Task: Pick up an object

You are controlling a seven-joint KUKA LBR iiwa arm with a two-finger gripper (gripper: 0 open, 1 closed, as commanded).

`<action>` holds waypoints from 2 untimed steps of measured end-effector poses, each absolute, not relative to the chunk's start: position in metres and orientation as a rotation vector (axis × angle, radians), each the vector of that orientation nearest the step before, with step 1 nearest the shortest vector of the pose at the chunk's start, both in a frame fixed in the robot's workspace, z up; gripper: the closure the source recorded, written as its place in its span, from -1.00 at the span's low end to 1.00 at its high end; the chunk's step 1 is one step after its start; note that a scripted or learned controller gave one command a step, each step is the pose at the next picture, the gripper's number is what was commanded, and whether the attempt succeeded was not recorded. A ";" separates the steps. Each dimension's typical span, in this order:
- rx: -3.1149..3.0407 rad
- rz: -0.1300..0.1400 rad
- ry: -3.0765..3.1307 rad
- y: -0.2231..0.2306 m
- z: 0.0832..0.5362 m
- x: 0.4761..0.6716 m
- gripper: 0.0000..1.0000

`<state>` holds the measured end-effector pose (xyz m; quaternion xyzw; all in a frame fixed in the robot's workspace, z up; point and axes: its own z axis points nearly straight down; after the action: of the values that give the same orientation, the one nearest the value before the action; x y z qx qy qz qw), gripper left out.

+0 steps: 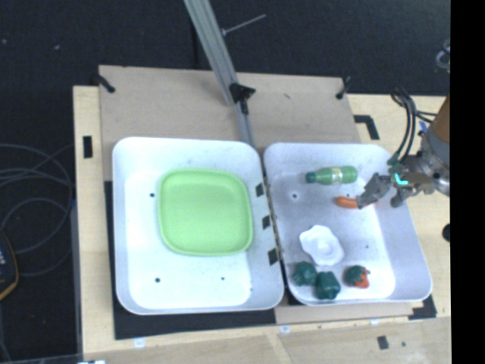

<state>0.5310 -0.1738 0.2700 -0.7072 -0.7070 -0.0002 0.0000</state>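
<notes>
Two white bins sat side by side on the worktop [87,203]. The left bin [136,203] carried a light green square plate [204,211], roughly centred and lying flat.

The right bin [394,233] held all the small stuff. A green bottle [332,175] lay on its side toward the far edge. Just nearer than the bottle and a bit right, a small orange carrot-like piece [347,202] lay on the bin floor. Mid-bin there was a white object [320,246], shape hard to make out. Along the near edge were two dark green items, one [305,273] left of the other [327,285], close together, maybe touching. Right of them was a small red and green piece [358,277].

The arm came in from the right, over the right side of the right bin. The hand [386,191] was in the far right part of that bin, with its fingers spread apart and angled down toward the floor. The left finger [371,192] ended just beside the orange piece's right end; couldn't tell if it was touching. Nothing was visible between the fingers, so no grasp. A teal light showed on the hand's body.

A grey metal pole [212,40] ran from the far side down to the gap between the bins. Cables lay on the dark floor at left.
</notes>
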 end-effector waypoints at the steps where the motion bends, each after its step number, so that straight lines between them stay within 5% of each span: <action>1: -2.222 -0.001 -2.221 -0.174 0.270 0.531 -1.00; 2: -2.220 0.004 -2.218 -0.177 0.208 0.528 -1.00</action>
<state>0.5282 -0.1772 0.2083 -0.7075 -0.7067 0.0013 0.0017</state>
